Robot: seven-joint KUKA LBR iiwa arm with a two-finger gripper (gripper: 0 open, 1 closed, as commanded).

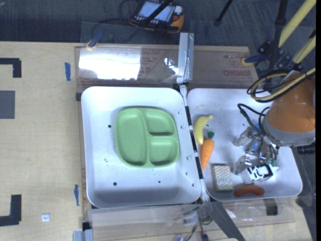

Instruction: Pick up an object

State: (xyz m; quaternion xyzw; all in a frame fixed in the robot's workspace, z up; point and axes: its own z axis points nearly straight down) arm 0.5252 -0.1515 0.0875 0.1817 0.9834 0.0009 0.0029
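In the right bin (228, 107) lie a yellow banana (201, 125) and an orange carrot (206, 153) with a green top, both along the left wall. A speckled beige block (222, 177) and a red-brown sausage (249, 190) rest near the front wall. My gripper (243, 152) hangs low over the bin's right half, its fingers pointing left and standing open with bare bin floor between them. It is to the right of the carrot, above and behind the block and sausage, and apart from all of them.
The left bin (95, 134) holds a green divided plate (147, 136). A raised divider wall (192, 149) separates the two bins. Black cables (251, 114) trail from the wrist over the right bin's back half.
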